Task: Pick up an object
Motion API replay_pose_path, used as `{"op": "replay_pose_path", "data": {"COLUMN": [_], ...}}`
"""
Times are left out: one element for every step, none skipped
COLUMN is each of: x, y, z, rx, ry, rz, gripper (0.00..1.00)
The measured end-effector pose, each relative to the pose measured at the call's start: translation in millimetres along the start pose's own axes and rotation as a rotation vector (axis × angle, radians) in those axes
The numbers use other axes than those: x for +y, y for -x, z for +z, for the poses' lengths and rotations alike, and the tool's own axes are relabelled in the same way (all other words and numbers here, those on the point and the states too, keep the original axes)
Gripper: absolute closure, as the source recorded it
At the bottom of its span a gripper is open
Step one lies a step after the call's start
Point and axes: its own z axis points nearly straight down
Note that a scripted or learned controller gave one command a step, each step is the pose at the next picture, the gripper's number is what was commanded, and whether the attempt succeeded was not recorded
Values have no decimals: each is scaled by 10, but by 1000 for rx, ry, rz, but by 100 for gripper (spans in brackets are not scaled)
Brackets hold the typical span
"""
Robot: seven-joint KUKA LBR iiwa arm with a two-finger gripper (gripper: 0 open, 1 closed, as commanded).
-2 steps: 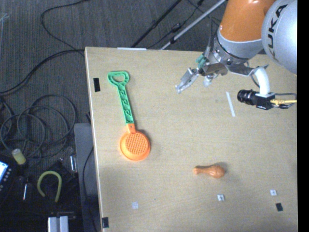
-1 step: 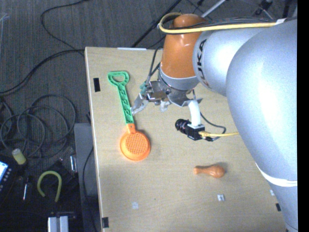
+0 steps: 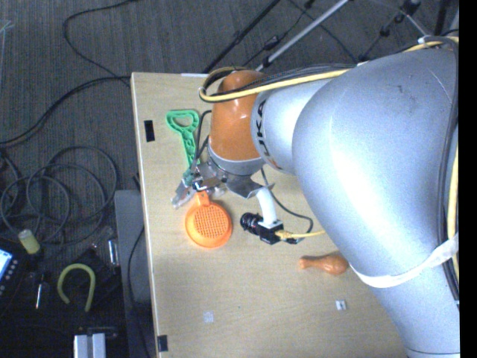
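My gripper point(image 3: 188, 189) hangs low over the left part of the tan bin floor point(image 3: 246, 312), under the orange wrist band. Just below it lies a round orange strainer-like disc point(image 3: 208, 224), whose short handle reaches up to the gripper's tip. I cannot tell whether they touch. A green long-handled tool point(image 3: 184, 131) with a loop at its top lies just above the gripper, its lower end hidden behind the gripper. An orange-tan pear-shaped object point(image 3: 325, 263) lies farther right, next to the arm's grey body.
The big grey arm covers the right half of the view. A tiny pale piece point(image 3: 340, 304) lies near the front. The bench's left edge point(image 3: 141, 222) drops to a floor strewn with cables.
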Motion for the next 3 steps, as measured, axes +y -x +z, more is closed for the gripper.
{"op": "replay_pose_path", "data": {"x": [-14,215,461], "y": [21,344,370], "z": [-76,-1690,-2659], "rx": [2,-4,-5], "ry": [-4,3,3], "rz": [4,-15,272], "gripper": [100,100,100]}}
